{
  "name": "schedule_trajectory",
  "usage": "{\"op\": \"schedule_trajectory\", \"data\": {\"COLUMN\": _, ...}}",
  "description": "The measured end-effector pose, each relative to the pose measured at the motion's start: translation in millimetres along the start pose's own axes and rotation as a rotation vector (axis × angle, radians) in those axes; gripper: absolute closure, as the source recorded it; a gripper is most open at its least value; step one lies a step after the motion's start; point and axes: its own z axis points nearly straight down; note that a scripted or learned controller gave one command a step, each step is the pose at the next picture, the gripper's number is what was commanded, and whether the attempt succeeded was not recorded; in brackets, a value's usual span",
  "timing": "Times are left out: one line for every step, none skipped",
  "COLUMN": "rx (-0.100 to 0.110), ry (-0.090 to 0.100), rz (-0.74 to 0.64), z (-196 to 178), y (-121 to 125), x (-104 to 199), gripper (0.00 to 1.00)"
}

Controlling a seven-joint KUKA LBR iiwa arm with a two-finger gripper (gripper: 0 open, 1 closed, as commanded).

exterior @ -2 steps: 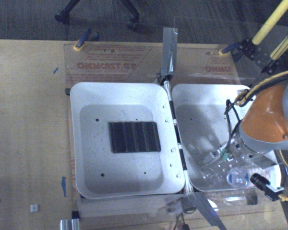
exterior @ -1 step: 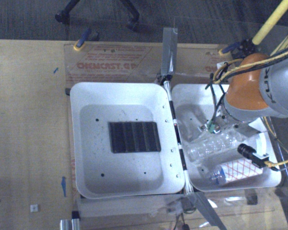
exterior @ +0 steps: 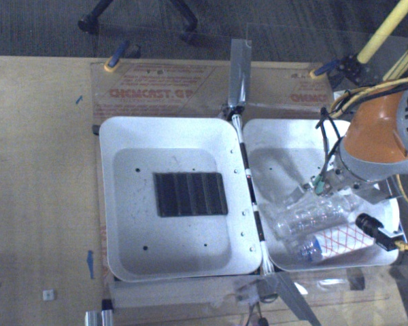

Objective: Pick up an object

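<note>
Orange-banded and bulky, the arm (exterior: 377, 138) rises closest to the lens, reaching over the right bin (exterior: 285, 129) from its far right side with the wrist bent down and inward. The gripper (exterior: 318, 185) hangs low, just above the upper end of a clear plastic bottle (exterior: 311, 217). Whether it is released or clenched I cannot tell, and nothing is visibly held.

That bottle looks like the likeliest pick. It lies on its side in the near half of the right bin, slanting toward the front rim, with its blue cap (exterior: 311, 252) nearest that rim. It seems empty, so probably light, thin-walled and slippery, apt to roll or crumple; a hold across the ribbed middle should serve best.

Beside it, partly under its lower end, lies a red-and-white latticed packet (exterior: 348, 238). Well apart, the left bin (exterior: 122, 136) holds a dark ribbed panel (exterior: 190, 194), flat at its centre.
</note>
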Motion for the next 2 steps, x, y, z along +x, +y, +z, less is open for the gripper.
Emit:
{"op": "schedule_trajectory", "data": {"rx": -0.003, "ry": -0.001, "rz": -0.103, "z": 32, "y": -44, "x": -12, "gripper": 0.00}}
{"op": "schedule_trajectory", "data": {"rx": -0.008, "ry": -0.004, "rz": -0.101, "z": 21, "y": -42, "x": -13, "gripper": 1.00}}
